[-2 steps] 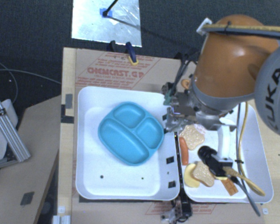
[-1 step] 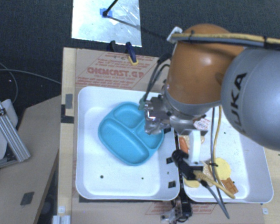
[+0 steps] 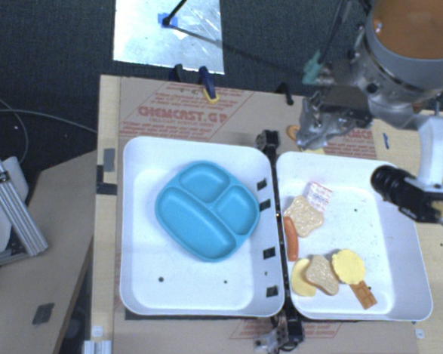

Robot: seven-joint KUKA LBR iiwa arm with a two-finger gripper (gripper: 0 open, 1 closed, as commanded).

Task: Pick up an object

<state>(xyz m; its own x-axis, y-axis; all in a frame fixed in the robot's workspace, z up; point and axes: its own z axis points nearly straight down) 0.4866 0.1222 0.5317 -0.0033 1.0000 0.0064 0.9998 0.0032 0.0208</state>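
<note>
Several small toy food pieces (image 3: 325, 267) lie in the right-hand shallow white bin (image 3: 398, 245), all untouched. Beyond that bin's far rim hovers the metal pincer (image 3: 320, 135) (spread or pressed together, I cannot tell), carrying nothing visible; the pick seems not yet begun.

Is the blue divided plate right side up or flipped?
Right side up: the blue divided plate shows its three hollow compartments facing upward in the left bin.
</note>
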